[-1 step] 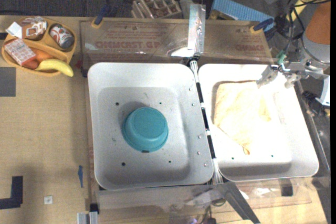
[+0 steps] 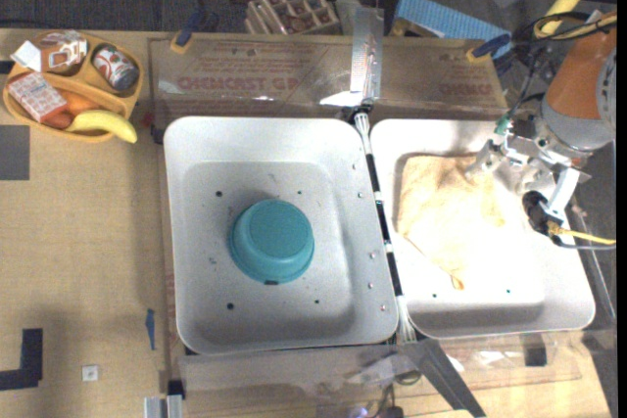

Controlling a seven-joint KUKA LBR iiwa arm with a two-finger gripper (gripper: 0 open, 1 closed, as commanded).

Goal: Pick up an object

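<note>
A teal bowl (image 2: 273,240) rests upside down in the middle of the left bin (image 2: 196,152). A pale yellow cloth (image 2: 446,210) lies crumpled across the upper half of the right bin (image 2: 568,303). My gripper (image 2: 524,173) hangs over the right bin's upper right part, at the cloth's right edge. The orange-banded wrist (image 2: 578,88) is above it. Nothing can be seen held in the gripper.
A tray (image 2: 59,98) with a banana and food items sits on the bench at the far left. Cardboard (image 2: 265,78) runs behind both bins. Boxes and cables crowd the area beyond. A black cable with a yellow end (image 2: 558,225) dangles by the gripper.
</note>
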